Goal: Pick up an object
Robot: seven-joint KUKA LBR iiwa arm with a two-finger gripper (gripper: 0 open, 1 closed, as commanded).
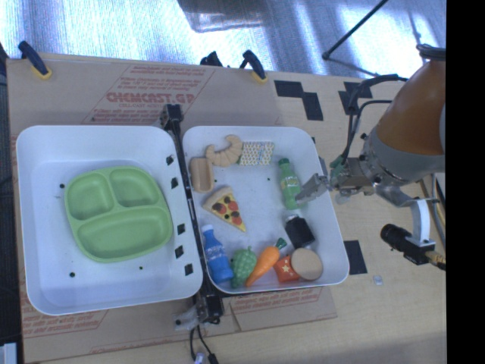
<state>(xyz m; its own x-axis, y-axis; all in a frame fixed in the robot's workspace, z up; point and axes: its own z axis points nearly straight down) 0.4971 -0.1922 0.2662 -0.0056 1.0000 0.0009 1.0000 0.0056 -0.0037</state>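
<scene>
My gripper hangs over the right edge of the right bin, just right of a green bottle. Nothing shows in its grasp. In this bin also lie a croissant, a patterned block, a tan bread piece, a pizza slice, a black object, a blue bottle, a green bunch of grapes, a carrot, a red item and a round tan piece.
The left bin holds a green divided plate. A black clamp bar runs between the bins. The arm's orange band and grey wrist stand to the right, over the cardboard-covered bench.
</scene>
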